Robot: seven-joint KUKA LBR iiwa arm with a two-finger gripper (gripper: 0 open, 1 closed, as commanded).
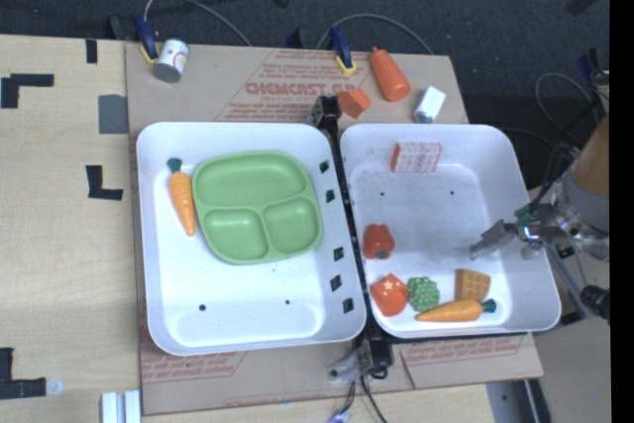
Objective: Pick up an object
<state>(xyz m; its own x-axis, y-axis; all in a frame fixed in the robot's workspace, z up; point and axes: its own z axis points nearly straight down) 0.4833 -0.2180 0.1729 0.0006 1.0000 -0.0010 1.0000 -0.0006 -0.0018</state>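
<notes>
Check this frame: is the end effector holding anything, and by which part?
Nothing is held. The end effector hangs over bare floor of the right bin, above the waffle.

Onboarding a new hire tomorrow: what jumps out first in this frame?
The green divided plate in the left bin, with a toy carrot lying along its left side. Next, the cluster of toy food along the right bin's near edge, including a second carrot and a waffle piece. The gripper reaches in over that bin's right side.
</notes>
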